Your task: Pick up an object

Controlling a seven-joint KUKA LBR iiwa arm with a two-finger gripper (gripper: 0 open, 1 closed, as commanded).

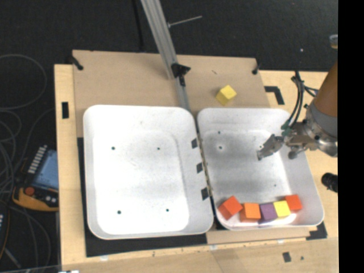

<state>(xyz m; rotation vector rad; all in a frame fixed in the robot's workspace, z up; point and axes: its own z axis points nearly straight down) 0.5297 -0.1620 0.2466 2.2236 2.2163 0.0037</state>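
Gripper above the right bin, holding nothing.
Its two fingers are spread apart, with bare bin floor under them. Five blocks lie in a row along the near wall of this bin: red block, orange block, purple block, yellow block, second red block. Another yellow cube sits on the bench behind the bins.
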